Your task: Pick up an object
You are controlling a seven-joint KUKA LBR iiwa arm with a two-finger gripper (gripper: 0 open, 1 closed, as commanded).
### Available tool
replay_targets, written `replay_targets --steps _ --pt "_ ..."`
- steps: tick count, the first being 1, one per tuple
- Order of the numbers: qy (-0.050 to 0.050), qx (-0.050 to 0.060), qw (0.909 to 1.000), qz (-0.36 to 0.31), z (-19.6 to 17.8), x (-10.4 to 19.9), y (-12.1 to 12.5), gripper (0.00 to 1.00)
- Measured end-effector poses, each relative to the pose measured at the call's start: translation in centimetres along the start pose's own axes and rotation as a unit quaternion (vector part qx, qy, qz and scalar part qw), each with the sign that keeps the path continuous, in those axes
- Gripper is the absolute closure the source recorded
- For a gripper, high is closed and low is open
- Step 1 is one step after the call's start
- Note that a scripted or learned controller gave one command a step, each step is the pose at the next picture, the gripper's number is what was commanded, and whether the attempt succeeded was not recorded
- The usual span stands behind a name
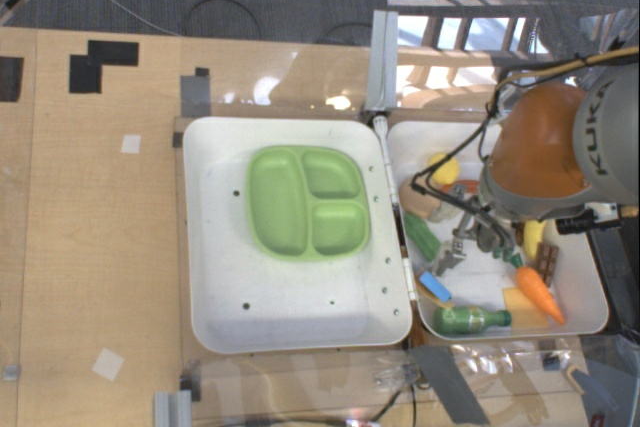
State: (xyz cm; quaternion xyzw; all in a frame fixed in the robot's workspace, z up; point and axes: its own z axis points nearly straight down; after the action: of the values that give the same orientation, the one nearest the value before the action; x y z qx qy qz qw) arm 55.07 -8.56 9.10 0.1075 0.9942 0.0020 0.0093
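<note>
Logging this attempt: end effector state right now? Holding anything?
End effector: over the right bin, above the blue block; open or closed cannot be told, and nothing is seen held.

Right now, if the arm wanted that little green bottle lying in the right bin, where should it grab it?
Probably across the green bottle's wider body, coming straight down from above. It lies on its side along the right bin's near wall, so jaws closing across its width would suit its round shape; the wall close by leaves little room.
</note>
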Motion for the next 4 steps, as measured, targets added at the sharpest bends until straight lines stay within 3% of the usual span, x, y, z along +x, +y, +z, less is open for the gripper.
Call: replay_targets --steps 1,2,3,4 --pt "0.003 0.002 0.9999 -0.014 0.4 -8.8 0.7 0.00" --pt "0.006 0.003 0.9999 0.015 0.4 -9.1 1.7 0.00" --pt "0.003 0.003 0.9826 0.185 0.4 -8.2 1.9 0.00" --pt "0.003 0.003 0.9611 0.276 0.4 -8.6 1.5 0.00"
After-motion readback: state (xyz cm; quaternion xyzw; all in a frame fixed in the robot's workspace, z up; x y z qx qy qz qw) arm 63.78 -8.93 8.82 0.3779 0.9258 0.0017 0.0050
